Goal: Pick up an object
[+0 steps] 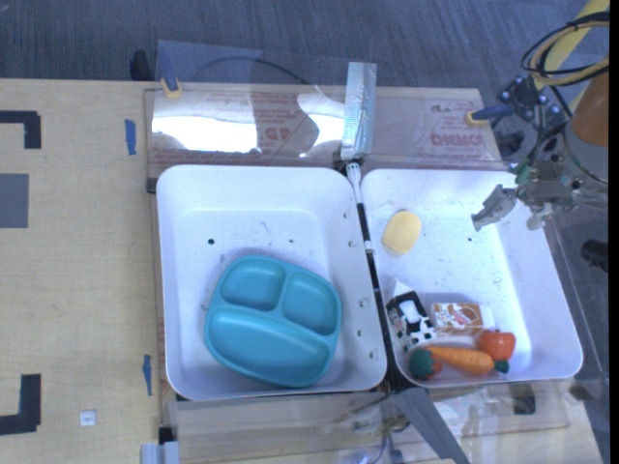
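left bin [184,288] holds a teal tray [274,319] w/ three compartments, lying flat toward the bin's near-centre, tilted a bit in the frame. clear plastic sheet [242,114] and a strip of silver tape [359,109] sit behind the bins, along the far edge.

right bin [542,288]: yellow lemon [401,231] near the far-left part, alone, well apart from the rest. along the near edge, a cluster: black-and-white cow toy [409,318] by the left wall, small orange-white packet [456,315] just right of it, carrot [459,360] w/ green end lying across the near rim area, tomato [496,344] touching the carrot's right end.

gripper [515,210] sits over the right bin's far-right corner, above the rim, well apart from the lemon and cluster. fingers [491,206] spread apart, nothing between them. arm [590,124] comes in from the right w/ yellow and black cables [566,46] looped above it.
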{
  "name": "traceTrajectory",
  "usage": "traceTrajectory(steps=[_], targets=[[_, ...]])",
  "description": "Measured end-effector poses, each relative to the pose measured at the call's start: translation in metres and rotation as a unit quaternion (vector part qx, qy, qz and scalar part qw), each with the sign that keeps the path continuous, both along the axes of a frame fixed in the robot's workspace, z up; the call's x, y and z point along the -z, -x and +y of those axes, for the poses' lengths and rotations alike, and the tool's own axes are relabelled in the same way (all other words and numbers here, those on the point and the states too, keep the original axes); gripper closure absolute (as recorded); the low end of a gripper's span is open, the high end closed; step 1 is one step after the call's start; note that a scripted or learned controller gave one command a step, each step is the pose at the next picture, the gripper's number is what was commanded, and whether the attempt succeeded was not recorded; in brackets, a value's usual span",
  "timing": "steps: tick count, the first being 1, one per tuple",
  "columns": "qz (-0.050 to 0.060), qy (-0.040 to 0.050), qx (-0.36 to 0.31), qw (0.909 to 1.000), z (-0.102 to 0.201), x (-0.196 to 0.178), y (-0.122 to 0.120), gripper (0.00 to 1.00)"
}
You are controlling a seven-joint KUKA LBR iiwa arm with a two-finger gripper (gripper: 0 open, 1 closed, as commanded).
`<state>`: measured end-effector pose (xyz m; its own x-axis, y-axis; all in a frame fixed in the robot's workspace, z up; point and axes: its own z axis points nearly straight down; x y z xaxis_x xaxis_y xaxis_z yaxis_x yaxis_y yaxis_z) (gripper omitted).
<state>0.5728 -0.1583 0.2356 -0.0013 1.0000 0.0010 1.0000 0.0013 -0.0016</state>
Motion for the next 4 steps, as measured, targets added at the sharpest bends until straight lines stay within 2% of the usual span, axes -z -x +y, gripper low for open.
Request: traceTrajectory(steps=[1,2,3,4], targets=[[0.005,-0.0010,-0.019,0.9998,-0.011,0.100,-0.031,0.00],[-0.004,-0.0050,-0.020,0.9998,-0.048,0.147,-0.075,0.00],[-0.006,-0.0002,-0.021,0.9998,-0.050,0.135,-0.077,1.00],[-0.004,0.0023,-0.180,0.9837,-0.061,0.149,-0.087,1.00]])
